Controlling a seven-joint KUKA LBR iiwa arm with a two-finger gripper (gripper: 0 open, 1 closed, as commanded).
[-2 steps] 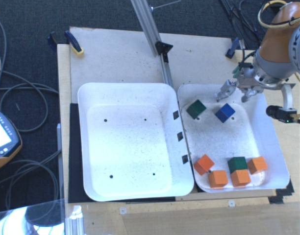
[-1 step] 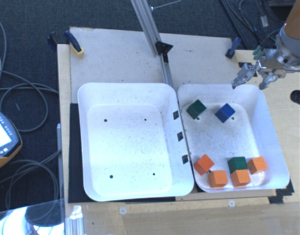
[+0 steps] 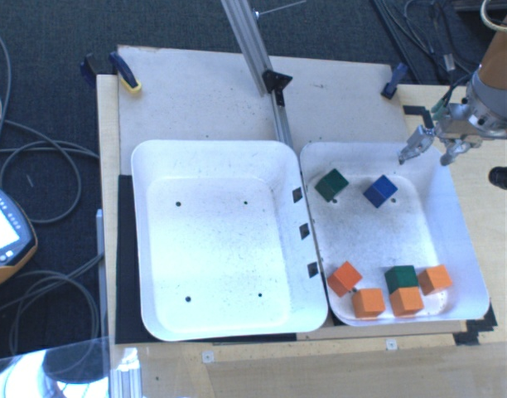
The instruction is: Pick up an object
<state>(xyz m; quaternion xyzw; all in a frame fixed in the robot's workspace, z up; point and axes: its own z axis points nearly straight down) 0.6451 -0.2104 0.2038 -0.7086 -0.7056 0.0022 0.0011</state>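
The table (image 3: pixel 353 110) is pale wood with a whitish board across its back. Two blue clamps (image 3: pixel 125 71) grip that board at the rear corners. Two white bins lie side by side on it, touching: the left bin (image 3: pixel 150 168) and the right bin (image 3: pixel 461 222). A metal bar (image 3: pixel 249 36) slants down to the seam between them.

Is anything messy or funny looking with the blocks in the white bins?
Nothing looks spilled or broken. All the blocks sit in the right bin: a green block and a blue block apart near the top, and the rest bunched along the bottom edge, where another green block seems to rest against an orange block.
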